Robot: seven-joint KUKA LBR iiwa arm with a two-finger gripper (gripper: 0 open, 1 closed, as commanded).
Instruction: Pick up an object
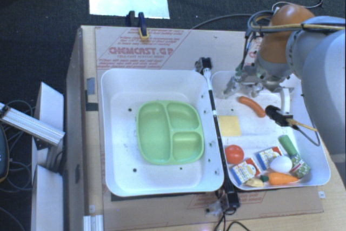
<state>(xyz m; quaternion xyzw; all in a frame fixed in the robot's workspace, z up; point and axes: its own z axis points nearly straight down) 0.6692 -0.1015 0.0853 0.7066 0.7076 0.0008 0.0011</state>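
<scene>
Two white bins sit before us. Our gripper hovers at twelve o'clock in the right bin; jaw state we cannot tell. An orange sausage lies just beside it at five o'clock.

The grey KUKA arm reached in from the right edge of the camera view, its broad last link filling the upper right corner. An orange band wrapped the arm just above the wrist. Below the band, the wrist angled down and to the left, ending in the two-finger gripper. The gripper pointed downward and leftward, low over the back part of the right-hand side of the bench.
</scene>
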